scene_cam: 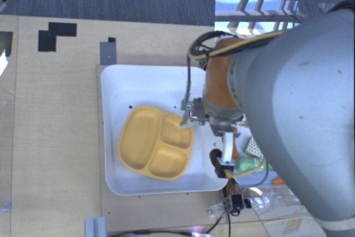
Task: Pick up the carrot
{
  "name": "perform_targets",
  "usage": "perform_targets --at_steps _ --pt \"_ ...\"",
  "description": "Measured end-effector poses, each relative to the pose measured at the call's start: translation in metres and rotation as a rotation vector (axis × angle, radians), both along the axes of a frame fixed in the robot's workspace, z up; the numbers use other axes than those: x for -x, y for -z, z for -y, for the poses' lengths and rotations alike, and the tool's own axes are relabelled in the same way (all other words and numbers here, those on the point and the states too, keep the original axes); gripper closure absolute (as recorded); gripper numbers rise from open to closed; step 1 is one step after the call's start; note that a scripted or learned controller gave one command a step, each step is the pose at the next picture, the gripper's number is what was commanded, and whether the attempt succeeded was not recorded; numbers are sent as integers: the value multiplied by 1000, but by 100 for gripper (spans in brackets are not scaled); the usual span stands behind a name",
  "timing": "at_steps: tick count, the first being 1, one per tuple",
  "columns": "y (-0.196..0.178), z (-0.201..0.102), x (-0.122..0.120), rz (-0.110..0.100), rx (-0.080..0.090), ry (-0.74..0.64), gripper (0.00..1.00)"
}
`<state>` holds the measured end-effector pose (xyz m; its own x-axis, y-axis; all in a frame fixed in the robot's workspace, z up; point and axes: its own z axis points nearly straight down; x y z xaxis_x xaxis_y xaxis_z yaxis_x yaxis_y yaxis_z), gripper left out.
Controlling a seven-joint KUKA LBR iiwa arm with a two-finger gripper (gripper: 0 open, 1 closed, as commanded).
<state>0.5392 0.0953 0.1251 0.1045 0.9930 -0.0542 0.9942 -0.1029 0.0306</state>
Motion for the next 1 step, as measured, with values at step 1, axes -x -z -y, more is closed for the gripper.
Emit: perform_targets --at_steps 1 --pt "0 -47 7 -33 -56 -47 0"
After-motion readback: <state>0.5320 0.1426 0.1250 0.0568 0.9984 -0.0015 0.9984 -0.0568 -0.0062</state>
